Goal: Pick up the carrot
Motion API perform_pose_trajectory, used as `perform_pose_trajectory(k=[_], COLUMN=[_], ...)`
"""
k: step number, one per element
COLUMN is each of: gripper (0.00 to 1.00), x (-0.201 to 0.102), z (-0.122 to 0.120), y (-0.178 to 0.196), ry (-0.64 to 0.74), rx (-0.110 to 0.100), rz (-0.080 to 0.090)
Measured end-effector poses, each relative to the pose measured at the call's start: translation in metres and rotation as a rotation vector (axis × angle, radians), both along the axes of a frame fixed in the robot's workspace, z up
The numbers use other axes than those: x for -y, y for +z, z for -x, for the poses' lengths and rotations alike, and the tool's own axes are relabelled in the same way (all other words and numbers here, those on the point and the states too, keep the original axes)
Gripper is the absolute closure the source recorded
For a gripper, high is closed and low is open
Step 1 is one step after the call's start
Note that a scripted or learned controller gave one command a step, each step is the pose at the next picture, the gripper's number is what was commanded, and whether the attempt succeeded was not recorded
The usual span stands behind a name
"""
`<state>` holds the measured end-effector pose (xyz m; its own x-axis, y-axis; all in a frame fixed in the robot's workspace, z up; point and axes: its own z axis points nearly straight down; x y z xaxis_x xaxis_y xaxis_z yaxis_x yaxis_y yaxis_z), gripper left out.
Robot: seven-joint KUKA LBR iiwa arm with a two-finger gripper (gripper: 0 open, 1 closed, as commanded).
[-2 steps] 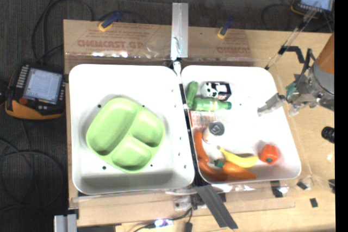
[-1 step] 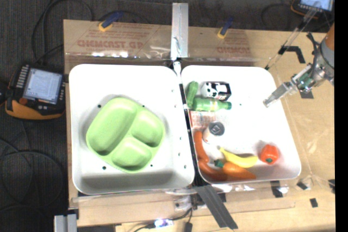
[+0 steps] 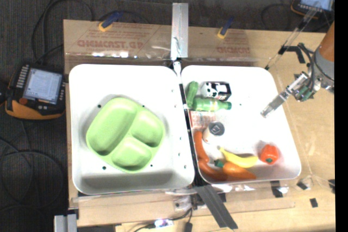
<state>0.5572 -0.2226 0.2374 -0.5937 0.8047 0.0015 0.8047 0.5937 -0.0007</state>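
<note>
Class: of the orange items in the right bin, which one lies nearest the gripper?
The round orange fruit by the right wall. It is closer to the gripper than the long carrot along the bin's bottom edge.

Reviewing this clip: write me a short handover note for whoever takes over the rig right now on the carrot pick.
Gripper: hanging over the right bin near its right side, nothing seen between its fingers.
Carrot: lying along the front wall of the right bin, partly under the banana, with the orange pepper to its right.
Green divided plate sits in the left bin.
Done: nothing yet; carrot untouched.
Left: move to the front of the bin, descend, grasp the carrot and lift.
</note>
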Motion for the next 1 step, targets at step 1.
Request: perform_pose_trajectory(k=[1], gripper=[0.0], x=[-0.0079], z=[-0.0478], y=[0.0762], ry=[0.261], rx=[0.004], rz=[0.001])
